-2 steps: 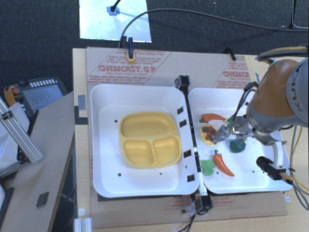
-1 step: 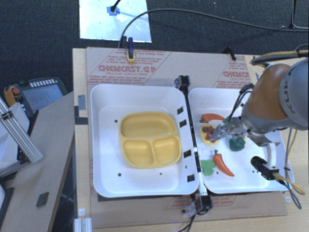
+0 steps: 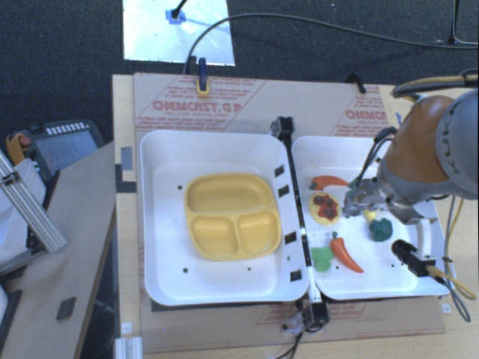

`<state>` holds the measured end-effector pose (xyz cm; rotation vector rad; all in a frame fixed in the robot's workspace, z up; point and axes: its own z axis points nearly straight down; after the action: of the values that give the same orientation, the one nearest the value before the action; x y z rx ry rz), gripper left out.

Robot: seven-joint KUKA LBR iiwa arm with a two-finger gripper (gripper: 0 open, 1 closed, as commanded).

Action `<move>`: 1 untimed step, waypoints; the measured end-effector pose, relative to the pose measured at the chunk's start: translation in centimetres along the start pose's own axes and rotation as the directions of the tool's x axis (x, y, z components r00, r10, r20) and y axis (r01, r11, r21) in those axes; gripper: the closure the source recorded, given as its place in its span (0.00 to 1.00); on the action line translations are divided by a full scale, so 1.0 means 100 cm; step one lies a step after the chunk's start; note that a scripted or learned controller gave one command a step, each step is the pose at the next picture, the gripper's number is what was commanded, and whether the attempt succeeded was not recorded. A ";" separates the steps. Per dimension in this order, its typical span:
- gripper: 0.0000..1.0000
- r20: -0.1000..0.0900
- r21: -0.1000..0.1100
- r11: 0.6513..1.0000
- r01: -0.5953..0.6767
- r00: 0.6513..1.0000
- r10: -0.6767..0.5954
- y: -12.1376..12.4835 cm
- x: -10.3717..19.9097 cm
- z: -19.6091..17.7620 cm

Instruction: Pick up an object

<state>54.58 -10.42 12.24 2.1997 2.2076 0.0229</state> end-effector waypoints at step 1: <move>1.00 -0.007 0.025 1.000 0.001 1.000 -0.001 0.010 -0.001 -0.046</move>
<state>55.49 -10.44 16.88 2.2147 2.2240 0.0029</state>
